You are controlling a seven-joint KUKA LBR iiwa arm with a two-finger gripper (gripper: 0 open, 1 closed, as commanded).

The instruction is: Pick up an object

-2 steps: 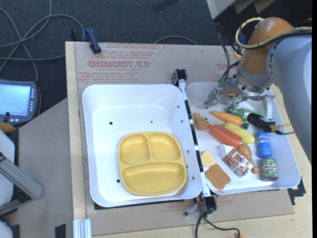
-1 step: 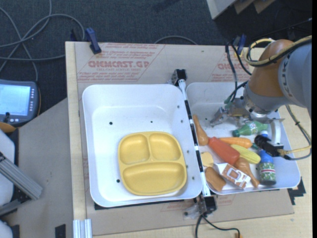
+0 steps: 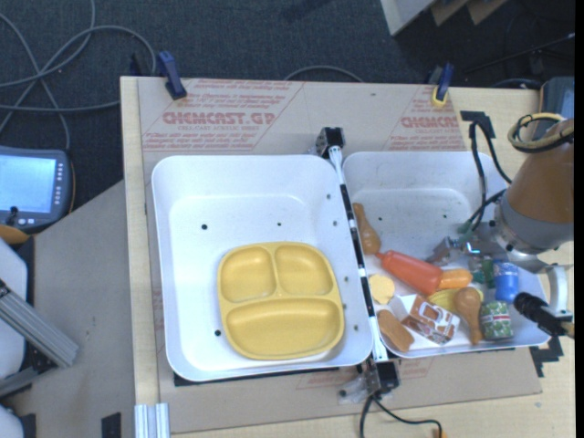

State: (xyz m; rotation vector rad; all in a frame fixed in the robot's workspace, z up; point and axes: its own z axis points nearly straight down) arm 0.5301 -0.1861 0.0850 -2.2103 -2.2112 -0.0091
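Note:
Several toy food items lie in the right bin (image 3: 401,176): an orange-red carrot-like piece (image 3: 411,265), a brown bottle shape (image 3: 367,231) against the left wall, a pale yellow disc (image 3: 381,288), a sausage (image 3: 394,329), a red and white packet (image 3: 433,319), a brown drumstick (image 3: 470,306), a green can (image 3: 495,320) and a blue piece (image 3: 506,281). My gripper (image 3: 464,246) hangs low over the right side of this bin, just above and right of the carrot-like piece. Nothing shows as held in it.
The left bin (image 3: 182,199) holds a yellow divided plate (image 3: 278,299). The arm's orange band (image 3: 546,185) and grey wrist cover the right bin's far right edge. Blue clamps (image 3: 170,73) sit on the bench's back edge. Cables trail on the floor behind.

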